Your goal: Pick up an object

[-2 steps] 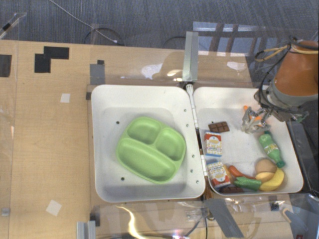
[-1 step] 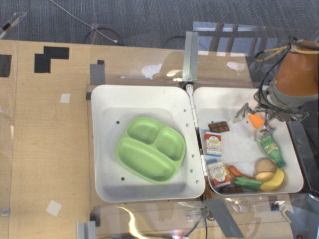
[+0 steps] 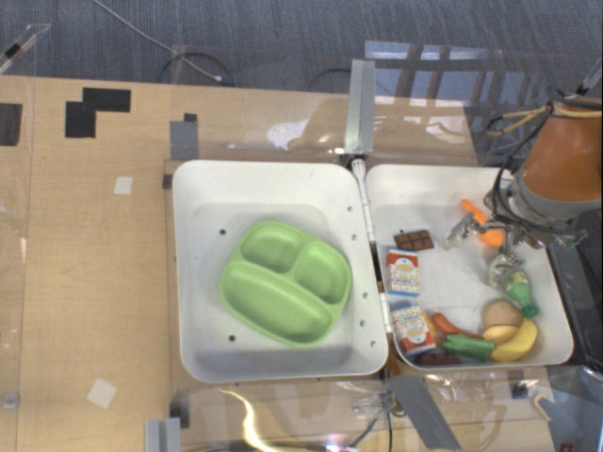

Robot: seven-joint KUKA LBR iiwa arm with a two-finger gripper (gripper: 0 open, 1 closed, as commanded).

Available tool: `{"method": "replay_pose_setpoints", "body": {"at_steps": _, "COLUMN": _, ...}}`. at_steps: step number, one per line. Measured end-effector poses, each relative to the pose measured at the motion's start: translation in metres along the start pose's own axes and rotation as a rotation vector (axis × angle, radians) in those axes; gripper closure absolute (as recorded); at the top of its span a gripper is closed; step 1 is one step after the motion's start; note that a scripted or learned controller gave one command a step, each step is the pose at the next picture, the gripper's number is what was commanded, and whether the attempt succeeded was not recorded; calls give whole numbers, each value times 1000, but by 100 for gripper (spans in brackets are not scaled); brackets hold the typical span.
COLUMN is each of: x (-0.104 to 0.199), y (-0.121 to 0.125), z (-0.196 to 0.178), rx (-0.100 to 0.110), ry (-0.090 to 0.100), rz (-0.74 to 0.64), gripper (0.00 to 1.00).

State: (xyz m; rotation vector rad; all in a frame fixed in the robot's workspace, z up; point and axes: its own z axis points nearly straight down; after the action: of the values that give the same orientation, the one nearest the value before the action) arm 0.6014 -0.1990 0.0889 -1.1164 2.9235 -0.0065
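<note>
My gripper (image 3: 482,250) hangs over the upper right part of the right bin (image 3: 443,185), below the orange wrist band. Its two metal fingers (image 3: 460,232) stand apart, so it is open. A small orange carrot-like piece (image 3: 482,224) lies just beside the upper finger, and I cannot tell whether they touch. Lower right of the gripper lies a green item (image 3: 521,296). Along the bin's front are a tan rounded item (image 3: 501,314), a yellow banana (image 3: 517,343), a green vegetable (image 3: 468,346) and a red piece (image 3: 446,325).
A brown chocolate bar (image 3: 413,241) and two small cartons (image 3: 402,273) (image 3: 412,324) lie by the right bin's left wall. The left bin (image 3: 203,205) holds a green divided plate (image 3: 285,281). The bins' shared wall runs between them.
</note>
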Motion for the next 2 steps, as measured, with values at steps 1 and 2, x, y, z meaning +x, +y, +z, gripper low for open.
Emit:
{"method": "replay_pose_setpoints", "body": {"at_steps": 1, "x": -10, "y": -16, "z": 1, "rx": 0, "ry": 1, "rz": -28, "gripper": 0}}
{"method": "replay_pose_setpoints", "body": {"at_steps": 2, "x": -8, "y": -13, "z": 1, "rx": 0, "ry": 1, "rz": -43, "gripper": 0}}
